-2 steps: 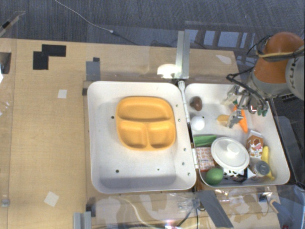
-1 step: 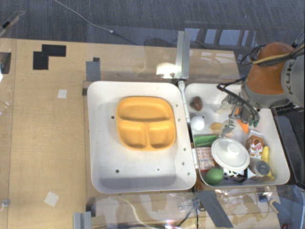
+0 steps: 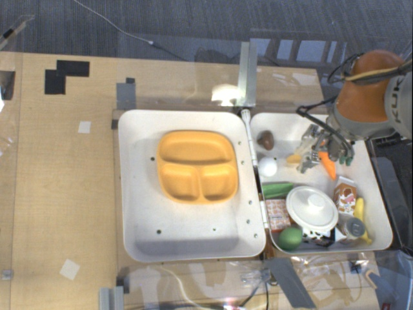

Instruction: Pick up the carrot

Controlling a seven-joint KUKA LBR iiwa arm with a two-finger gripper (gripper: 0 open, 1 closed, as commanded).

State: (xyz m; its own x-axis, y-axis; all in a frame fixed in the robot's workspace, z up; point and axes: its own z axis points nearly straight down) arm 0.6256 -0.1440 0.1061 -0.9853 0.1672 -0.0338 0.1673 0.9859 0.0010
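— How far along are you?
— My gripper hovers in the right bin, just beside the carrot. Grip state: I cannot tell. No lift is evident; grasping and raising remain.

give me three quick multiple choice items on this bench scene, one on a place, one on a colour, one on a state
1. Where does the yellow three-compartment tray lie?
A. left white bin
B. right white bin
C. on the bench

2. What colour is the small round ball below the white lidded bowl?
A. red
B. green
C. blue

3. How does the orange carrot lie?
A. in the yellow tray
B. in the right bin under the gripper
C. on the bench

Answers: 1 A, it sits mid left bin; 2 B, it looks green; 3 B, it rests beside the gripper.
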